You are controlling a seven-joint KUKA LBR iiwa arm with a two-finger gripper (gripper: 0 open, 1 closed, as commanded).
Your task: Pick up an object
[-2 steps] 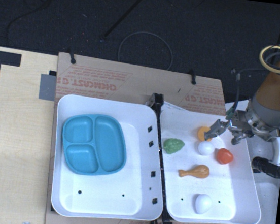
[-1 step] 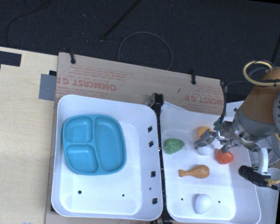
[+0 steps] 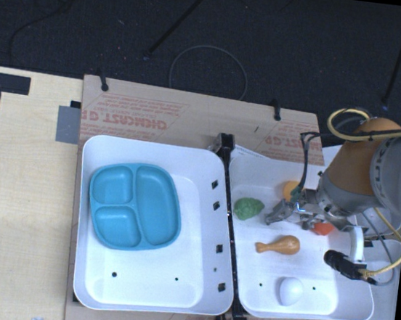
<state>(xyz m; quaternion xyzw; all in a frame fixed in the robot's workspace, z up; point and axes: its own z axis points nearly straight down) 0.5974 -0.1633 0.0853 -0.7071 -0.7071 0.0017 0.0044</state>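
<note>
While low in its bin, gripper (image 3: pixel 279 216) hovers near chicken drumstick (image 3: pixel 279 246).

This was a robotics lab, plain as day: a grey arm (image 3: pixel 374 175) with an orange band reached over two white bins (image 3: pixel 135 293) on a cardboard sheet (image 3: pixel 191 121), set on a pale wooden table (image 3: pixel 11 204), with loose cables (image 3: pixel 209 69) trailing across dark carpet (image 3: pixel 95 17) behind.
</note>
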